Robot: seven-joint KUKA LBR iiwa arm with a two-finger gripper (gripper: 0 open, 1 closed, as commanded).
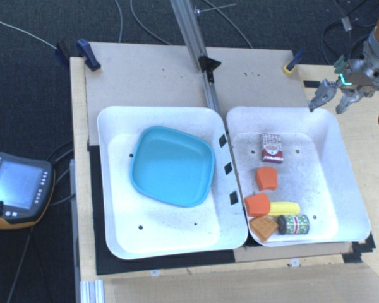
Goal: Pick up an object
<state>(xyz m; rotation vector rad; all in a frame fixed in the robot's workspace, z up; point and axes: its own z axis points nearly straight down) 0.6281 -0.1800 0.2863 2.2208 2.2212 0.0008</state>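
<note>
Waffle (263,228) (right bin (347,169)), plate (172,165) left

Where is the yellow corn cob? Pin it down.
The yellow corn cob lies in the right bin, near its front edge, between the orange block and the small can.

Left bin (114,232) white, holds a plain light-blue plate (172,165). Right bin (341,169) white, faintly speckled grey. In it: small box (272,148) red and white, printed pattern; two plain orange blocks (266,178) (258,204); yellow corn cob (284,208); tan waffle-patterned biscuit (263,227); can (293,224) with green label, dark ends. Worktop (151,74) beige, black mat under bins. Blue clamp (88,53) far left, yellow clamp (293,62) far right. Gripper (331,98) grey with a teal light. Floor (25,106) dark carpet.
</note>
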